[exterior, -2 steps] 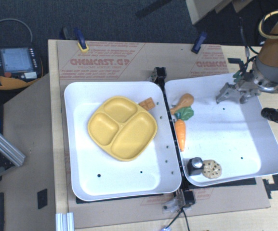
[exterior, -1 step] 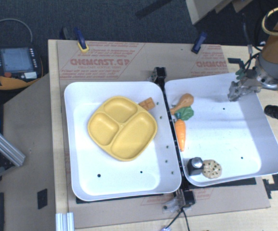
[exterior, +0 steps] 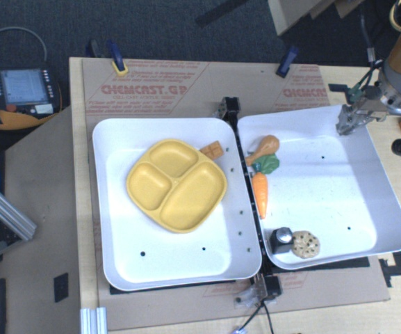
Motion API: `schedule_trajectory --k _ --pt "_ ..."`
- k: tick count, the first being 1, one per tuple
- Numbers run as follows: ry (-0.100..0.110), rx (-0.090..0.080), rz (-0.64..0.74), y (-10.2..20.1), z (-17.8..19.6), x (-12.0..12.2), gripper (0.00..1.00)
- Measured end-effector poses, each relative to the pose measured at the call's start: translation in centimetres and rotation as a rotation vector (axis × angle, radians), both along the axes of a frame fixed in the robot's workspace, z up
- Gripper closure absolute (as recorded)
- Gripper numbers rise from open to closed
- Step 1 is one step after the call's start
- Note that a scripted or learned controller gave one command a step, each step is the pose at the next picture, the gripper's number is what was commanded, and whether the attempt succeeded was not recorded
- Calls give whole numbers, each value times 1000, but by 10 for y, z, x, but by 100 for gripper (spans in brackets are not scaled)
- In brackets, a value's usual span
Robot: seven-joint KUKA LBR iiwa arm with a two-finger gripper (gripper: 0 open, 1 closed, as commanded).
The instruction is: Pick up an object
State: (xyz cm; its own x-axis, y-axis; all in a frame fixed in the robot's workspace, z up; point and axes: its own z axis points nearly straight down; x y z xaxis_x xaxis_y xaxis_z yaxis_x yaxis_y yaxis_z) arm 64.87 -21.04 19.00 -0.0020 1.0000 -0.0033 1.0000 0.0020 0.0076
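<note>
Whether the fingers of our gripper [exterior: 351, 120] are apart or closed we cannot tell, and with carrot [exterior: 260, 194] and cookie [exterior: 304, 243] still lying in the right bin [exterior: 367, 193], we judge the pick not yet done.

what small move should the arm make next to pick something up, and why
Probably swing the gripper left and down toward the orange plastic carrot. The gripper sits at the right white bin's far right corner with nothing under it, while the toys lie along that bin's left wall.
</note>
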Motion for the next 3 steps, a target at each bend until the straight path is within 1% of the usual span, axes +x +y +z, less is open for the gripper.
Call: schedule_trajectory --k 1,2,3 --pt "1 0 0 0 44 5 100" --pt "1 0 -1 0 76 6 100" --pt "9 5 4 61 75 7 100"
